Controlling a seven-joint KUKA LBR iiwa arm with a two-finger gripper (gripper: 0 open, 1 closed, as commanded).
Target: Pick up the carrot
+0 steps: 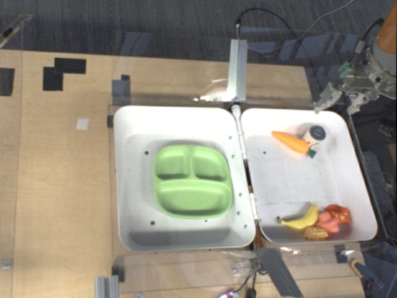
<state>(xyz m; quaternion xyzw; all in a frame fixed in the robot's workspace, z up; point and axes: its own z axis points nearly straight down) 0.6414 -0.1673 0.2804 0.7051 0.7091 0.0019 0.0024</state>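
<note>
Right bin (347, 166), far end: 1 carrot (291, 141), lying flat, tip away from the fingers, green end toward the near side. Below and left of the gripper (338, 101), well apart from it.
Just beside the carrot's green end: 1 small white item with dark round cap (316, 133), between carrot and fingers; too small to identify.
Near corner, far from the fingers: 1 banana (302, 220), 1 red item (337, 218), 1 tan waffle-like piece (316, 233), touching, shapes unclear.
Left bin (124, 166): 1 green tray (192, 180), 3 compartments.
Gripper: over the bin's far right rim, fingers spread, pinching nothing. Arm cut off at frame edge.
</note>
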